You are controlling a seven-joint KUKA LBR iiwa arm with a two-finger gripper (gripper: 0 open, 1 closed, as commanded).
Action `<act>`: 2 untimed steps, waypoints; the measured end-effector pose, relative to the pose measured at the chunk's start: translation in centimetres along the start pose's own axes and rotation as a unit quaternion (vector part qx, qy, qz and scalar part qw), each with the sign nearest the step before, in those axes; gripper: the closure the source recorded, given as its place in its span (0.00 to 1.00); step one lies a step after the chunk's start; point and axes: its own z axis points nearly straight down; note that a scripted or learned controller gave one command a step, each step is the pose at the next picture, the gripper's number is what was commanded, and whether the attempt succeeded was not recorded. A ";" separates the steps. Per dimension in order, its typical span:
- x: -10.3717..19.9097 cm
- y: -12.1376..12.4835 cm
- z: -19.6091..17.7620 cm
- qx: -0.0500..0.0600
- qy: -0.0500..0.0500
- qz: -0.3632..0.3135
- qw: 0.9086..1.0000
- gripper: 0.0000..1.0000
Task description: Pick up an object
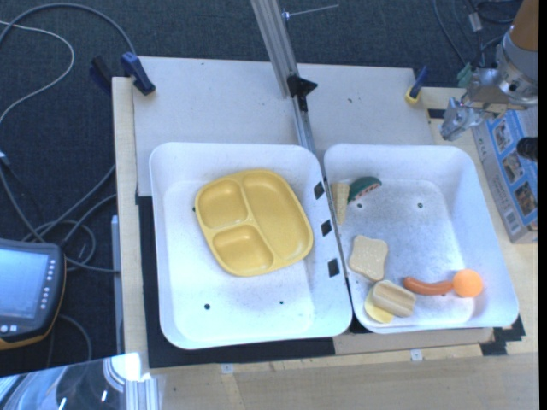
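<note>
While gripper [455,120] hangs beyond bin corner, finger state unclear: orange ball [467,283] far below it, likely light, slippery; pinch across middle.

Left of my speckled matt white bin [479,195], the yellow tray [253,221] looks like smooth, slightly glossy plastic.

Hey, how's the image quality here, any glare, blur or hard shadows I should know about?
Camera view: lighting is even and soft, with faint shadows under the yellow tray and the toy food; the left bin looks bright, slightly washed out; there is glare at the bottom left corner; the gripper at the right edge looks slightly soft.
</note>
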 end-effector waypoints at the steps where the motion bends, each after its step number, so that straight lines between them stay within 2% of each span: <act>1: 4.5 -2.1 -0.4 0.005 0.002 -0.001 1.000 1.00; 2: 10.3 -3.9 1.0 0.006 0.003 -0.002 1.000 1.00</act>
